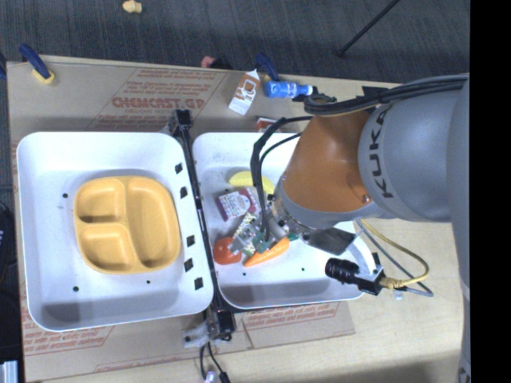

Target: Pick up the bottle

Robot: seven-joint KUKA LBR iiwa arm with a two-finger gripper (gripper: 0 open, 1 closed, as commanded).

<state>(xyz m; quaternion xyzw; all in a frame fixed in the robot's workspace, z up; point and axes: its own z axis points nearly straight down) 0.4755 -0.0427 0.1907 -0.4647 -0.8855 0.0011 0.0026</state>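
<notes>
In the right bin, pincer low over clutter (grip state hidden), no clear bottle, carrot beside it

A pale wooden desk, partly covered by printed brown cardboard held with blue clamps, stands on dark grey carpet, where a small yellow scrap lies.

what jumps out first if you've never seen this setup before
The big grey arm with its orange band reaches in from the right and covers much of the right bin. Under it lies a small heap: an orange carrot, a red tomato-like piece, a red packet. The left bin holds a yellow divided plate.
</notes>
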